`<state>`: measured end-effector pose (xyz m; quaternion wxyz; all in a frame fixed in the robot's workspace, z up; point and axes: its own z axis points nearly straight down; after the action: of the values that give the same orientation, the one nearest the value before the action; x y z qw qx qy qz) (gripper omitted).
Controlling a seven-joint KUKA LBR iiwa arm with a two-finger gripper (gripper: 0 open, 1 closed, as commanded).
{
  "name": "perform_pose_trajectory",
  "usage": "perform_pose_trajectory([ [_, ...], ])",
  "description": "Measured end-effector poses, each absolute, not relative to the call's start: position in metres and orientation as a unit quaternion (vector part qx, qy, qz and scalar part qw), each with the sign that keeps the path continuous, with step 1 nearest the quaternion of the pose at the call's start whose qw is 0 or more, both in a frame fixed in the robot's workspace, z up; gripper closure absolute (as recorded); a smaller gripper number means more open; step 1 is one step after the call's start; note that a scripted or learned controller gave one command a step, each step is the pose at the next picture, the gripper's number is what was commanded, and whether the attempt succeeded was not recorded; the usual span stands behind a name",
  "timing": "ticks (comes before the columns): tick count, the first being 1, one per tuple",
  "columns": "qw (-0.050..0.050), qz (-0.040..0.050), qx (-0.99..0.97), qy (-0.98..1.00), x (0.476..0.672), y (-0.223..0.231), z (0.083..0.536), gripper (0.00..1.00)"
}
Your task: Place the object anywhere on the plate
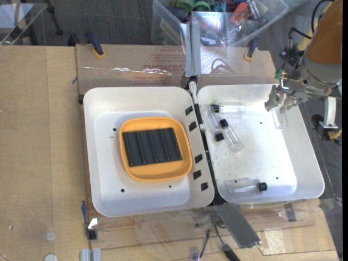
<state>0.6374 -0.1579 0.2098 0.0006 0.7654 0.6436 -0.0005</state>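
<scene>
Hanging over the far right part of the right bin [304, 162], the gripper [283, 103] sits at the end of the arm [325, 42], which enters from the right edge. Whether the gripper is spread or closed cannot be told at this angle. A pale see-through shape [279, 119] shows just under it, against the bin floor; unclear if it is held or what it is.

The plate [128, 165] is orange, rounded-square, and lies in the middle of the left bin [103, 194]. A black ridged insert [151, 147] covers its centre.

All clear vials with black caps lie flat in the right bin, apart from the plate. The top vial [229, 109] lies crosswise near the far wall, cap pointing left. The middle vial [230, 137] lies slantwise just below it, close to the divider side, with two small black caps [221, 129] beside it; it may be two vials, hard to tell. The near vial [246, 187] lies along the front wall, cap pointing right, well apart from the others.

The black divider [197, 145] runs between the bins with small black tabs on its left side. Behind the bins sit a cardboard sheet [136, 64] held by blue clamps [97, 49] and a clear tub [217, 7] of mixed colourful items. The bench [38, 145] is light wood.
</scene>
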Motion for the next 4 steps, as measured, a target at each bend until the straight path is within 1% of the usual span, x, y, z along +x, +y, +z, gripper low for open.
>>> perform_pose_trajectory([
  [1,0.001,0.0002,0.761,0.649,0.667,-0.124,0.21,1.0],
  [2,-0.002,-0.0011,0.717,0.697,0.66,-0.078,0.211,1.0],
  [3,0.001,0.0006,0.704,0.71,0.666,-0.063,0.233,1.0],
  [4,-0.001,-0.0004,0.659,0.752,0.667,-0.017,0.233,1.0],
])
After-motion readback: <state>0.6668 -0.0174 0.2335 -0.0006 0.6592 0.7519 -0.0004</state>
